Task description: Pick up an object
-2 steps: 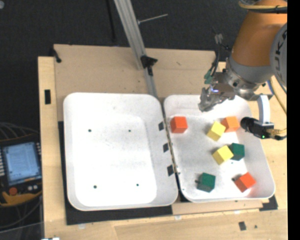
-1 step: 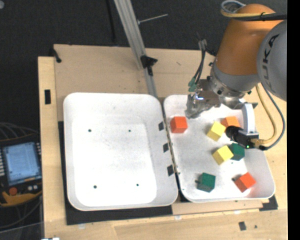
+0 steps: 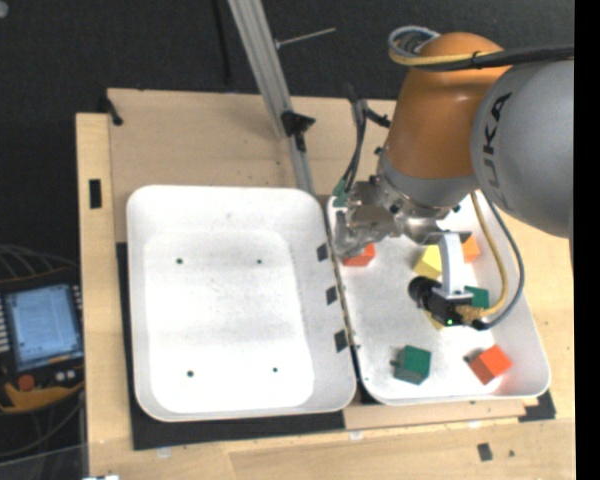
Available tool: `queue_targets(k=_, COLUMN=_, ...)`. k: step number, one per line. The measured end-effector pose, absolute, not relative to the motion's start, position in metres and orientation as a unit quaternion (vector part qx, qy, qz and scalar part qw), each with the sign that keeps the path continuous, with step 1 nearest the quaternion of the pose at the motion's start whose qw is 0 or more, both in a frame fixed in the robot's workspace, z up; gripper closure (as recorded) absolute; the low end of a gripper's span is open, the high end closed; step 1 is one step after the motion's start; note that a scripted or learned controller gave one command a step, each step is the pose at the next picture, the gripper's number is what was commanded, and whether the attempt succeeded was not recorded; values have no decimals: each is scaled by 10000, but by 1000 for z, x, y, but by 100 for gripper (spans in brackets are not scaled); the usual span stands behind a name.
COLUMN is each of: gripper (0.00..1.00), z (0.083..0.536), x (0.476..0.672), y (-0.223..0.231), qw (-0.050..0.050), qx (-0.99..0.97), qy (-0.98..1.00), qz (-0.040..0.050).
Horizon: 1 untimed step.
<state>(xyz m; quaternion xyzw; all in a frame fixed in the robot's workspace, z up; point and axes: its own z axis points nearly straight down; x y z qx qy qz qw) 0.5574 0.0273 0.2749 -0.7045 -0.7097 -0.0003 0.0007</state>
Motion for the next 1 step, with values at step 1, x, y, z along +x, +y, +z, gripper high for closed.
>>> queue_targets(k=1, gripper=100, z=272, x=538, y=77, qw=8, qx=-7045, qy=-7097, qz=-4)
